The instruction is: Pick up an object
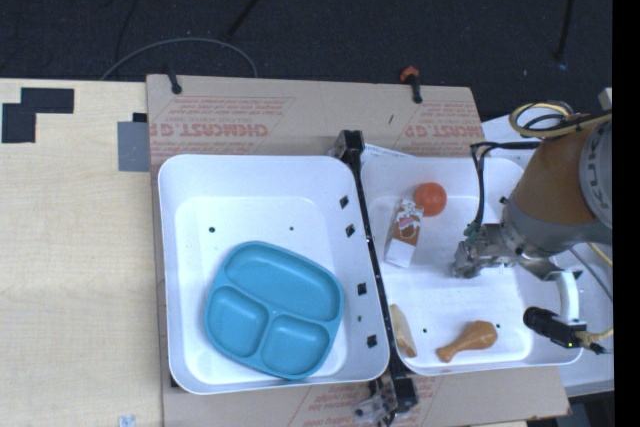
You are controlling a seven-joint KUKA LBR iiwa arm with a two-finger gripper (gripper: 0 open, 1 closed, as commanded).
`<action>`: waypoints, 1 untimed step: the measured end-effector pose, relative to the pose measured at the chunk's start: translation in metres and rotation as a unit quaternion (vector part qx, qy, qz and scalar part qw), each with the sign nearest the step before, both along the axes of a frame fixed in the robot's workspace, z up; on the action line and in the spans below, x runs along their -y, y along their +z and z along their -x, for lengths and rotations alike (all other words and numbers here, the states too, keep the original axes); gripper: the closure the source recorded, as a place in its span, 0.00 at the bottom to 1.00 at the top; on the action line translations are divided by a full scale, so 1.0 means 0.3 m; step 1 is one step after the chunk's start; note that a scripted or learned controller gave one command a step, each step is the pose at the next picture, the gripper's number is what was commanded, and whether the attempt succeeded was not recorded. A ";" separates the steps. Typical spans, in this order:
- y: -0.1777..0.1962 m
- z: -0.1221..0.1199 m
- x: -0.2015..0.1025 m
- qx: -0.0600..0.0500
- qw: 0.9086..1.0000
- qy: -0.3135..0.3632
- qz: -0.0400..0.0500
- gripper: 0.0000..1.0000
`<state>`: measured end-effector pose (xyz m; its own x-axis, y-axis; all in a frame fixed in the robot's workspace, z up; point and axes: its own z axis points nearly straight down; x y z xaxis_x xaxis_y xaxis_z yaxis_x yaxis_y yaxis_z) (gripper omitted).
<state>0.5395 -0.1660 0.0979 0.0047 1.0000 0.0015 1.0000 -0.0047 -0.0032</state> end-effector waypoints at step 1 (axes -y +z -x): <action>0.198 -0.016 -0.022 0.003 1.000 0.003 0.001 1.00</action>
<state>0.5442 -0.1593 0.1573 -0.0022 1.0000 0.0001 1.0000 0.0022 0.0020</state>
